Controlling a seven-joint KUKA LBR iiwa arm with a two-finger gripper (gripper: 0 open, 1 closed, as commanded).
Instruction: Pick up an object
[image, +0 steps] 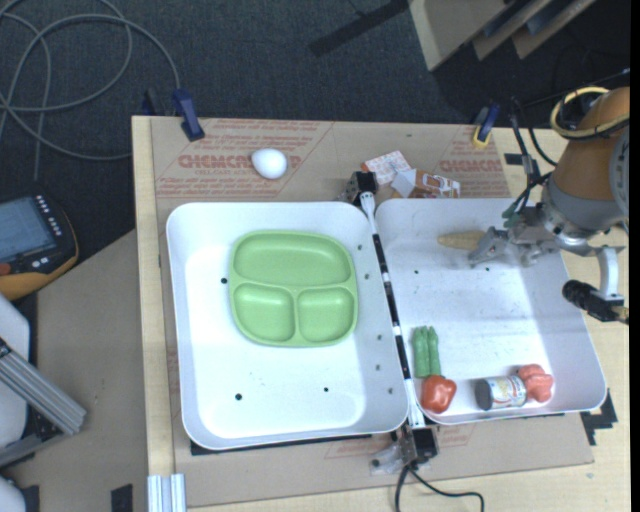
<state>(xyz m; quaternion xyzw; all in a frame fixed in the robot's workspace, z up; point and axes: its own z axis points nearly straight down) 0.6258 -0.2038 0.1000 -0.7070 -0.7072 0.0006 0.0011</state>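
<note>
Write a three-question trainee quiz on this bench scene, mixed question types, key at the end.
1. True or false: the green tray lies in the right bin.
2. What lies outside both bins, behind the left bin? A) white egg B) bottle C) carrot
3. Name the tan object nearest the gripper.

Key: 1 false, it lies in the left bin. 2 A. 3 The tan piece, too blurred to identify further.

The right bin's (560, 330) middle lies open (toys (510, 389) crowd its near edge only).
</note>
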